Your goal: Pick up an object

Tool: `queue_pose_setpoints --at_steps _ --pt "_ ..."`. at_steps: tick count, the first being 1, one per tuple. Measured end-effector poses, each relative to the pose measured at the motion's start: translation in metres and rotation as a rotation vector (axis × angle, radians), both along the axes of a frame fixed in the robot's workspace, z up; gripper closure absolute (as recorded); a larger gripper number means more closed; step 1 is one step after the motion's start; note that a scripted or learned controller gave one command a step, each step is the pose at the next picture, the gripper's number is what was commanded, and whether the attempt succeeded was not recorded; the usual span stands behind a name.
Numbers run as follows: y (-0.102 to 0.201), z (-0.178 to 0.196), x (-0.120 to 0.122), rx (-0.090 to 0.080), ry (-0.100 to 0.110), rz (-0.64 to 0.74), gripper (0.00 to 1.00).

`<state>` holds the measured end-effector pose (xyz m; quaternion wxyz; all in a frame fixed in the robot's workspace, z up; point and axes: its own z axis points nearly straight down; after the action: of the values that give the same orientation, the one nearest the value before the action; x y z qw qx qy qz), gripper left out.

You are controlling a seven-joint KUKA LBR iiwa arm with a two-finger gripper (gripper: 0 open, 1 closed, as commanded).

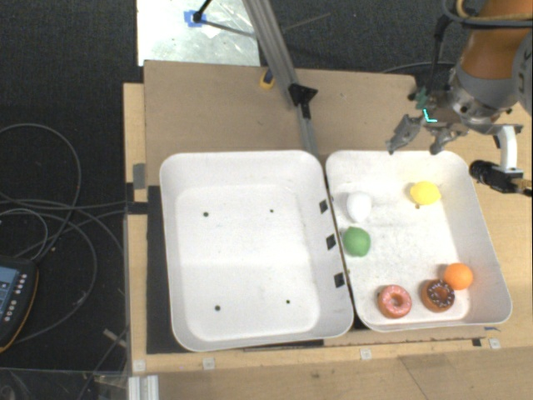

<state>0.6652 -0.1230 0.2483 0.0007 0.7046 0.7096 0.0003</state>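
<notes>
Seen from above at a slant: two shallow white bins side by side on a brown surface, left bin at nine o'clock, right bin at three o'clock, joined along black clips at centre. Lying in the right bin: a white ball at the bin's ten o'clock, a green ball just beside it toward six o'clock, a yellow ball at the bin's one o'clock, an orange ball at five o'clock, a brown donut touching or just beside the orange ball, and a pink donut near it toward nine o'clock. Leaning in from twelve o'clock over the surface, a grey pole ending near the bins' shared far corner; dark cables and a handheld pad on the floor at nine o'clock. Reaching in at two o'clock, the arm with its orange band, pincer hanging over the right bin's far rim, fingers spread apart, released, nothing between them. Closest to the pincer: the yellow ball, near it toward six o'clock; the white ball farther off toward seven o'clock; donuts and orange ball well apart at the near edge. Nothing standing between pincer and yellow ball.
</notes>
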Motion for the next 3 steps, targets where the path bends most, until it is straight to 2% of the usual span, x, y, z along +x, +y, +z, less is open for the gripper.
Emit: queue_pose_setpoints --at_steps 3 --pt "0.015 -0.156 0.001 0.001 0.005 -0.001 0.0"
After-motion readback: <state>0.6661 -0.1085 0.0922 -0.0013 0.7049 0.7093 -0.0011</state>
